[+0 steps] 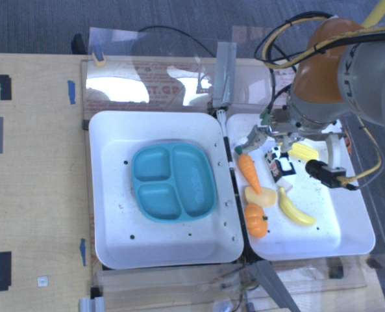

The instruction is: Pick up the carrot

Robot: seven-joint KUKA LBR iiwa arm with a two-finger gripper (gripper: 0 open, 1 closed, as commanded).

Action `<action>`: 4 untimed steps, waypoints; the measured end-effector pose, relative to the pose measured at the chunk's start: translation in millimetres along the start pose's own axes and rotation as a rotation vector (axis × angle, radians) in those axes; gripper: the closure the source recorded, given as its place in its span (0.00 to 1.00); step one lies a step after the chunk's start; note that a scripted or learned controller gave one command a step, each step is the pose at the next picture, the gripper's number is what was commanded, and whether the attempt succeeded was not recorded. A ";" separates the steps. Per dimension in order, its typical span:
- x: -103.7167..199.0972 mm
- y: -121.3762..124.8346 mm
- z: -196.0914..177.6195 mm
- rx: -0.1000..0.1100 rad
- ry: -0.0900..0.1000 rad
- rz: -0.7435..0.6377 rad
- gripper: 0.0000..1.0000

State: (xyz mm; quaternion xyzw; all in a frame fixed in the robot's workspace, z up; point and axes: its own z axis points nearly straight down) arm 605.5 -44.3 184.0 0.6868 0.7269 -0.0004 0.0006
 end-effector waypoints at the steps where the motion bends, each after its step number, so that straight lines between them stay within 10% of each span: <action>1: -43.9 -38.5 70.6 -0.036 -0.008 0.019 0.00; 2: -56.8 15.8 76.6 -0.038 -0.011 -0.072 0.00; 4: -60.7 4.5 76.2 -0.047 -0.026 -0.418 0.00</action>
